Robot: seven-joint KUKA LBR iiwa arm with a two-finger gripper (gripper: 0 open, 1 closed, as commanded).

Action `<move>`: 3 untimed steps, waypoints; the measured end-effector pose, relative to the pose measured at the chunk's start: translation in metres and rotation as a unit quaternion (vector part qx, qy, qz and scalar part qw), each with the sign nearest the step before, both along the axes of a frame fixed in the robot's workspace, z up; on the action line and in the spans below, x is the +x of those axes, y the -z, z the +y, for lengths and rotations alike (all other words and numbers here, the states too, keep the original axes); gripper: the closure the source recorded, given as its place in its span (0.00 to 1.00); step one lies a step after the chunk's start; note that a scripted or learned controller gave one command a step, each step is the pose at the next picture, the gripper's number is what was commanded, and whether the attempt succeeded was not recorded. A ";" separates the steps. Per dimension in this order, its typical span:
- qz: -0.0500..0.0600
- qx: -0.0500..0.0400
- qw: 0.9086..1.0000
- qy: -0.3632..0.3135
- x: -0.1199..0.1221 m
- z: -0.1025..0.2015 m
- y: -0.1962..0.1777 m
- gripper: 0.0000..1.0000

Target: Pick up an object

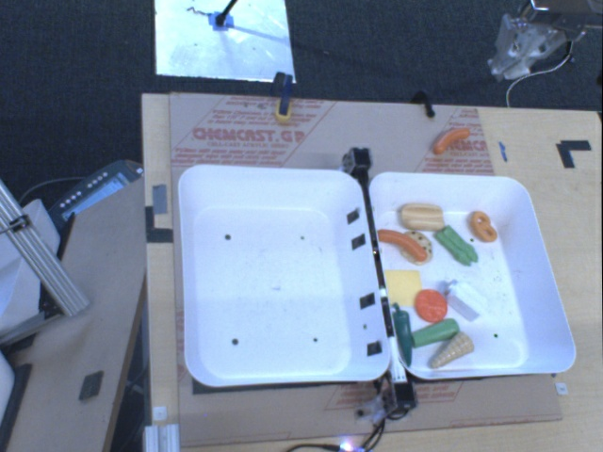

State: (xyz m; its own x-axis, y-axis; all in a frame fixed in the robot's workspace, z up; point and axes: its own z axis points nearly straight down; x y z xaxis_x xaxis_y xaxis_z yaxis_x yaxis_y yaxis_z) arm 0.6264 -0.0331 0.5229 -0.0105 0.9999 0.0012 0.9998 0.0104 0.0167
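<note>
My gripper (530, 40) hangs at the top right corner of the view, above the dark floor beyond the desk (311, 121), well apart from both bins; from this angle I cannot tell how it is set, and nothing shows in it. Nearest to it, an orange toy hot dog (451, 140) lies on the desk just behind the right bin (542, 281). That bin holds the other toy foods: a bread roll (421, 217), a small pretzel (483, 226), a sausage on a cookie (405, 244), a green pepper (456, 245), a yellow cheese square (405, 286), a red tomato slice (431, 305), a white block (464, 300), a green cucumber (433, 333), an ice cream cone (453, 348) and a dark green piece (402, 333) against the left wall. The left bin (273, 281) sits beside it, their walls touching.
</note>
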 end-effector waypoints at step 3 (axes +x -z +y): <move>0.015 -0.001 1.000 0.005 -0.085 0.102 0.147 1.00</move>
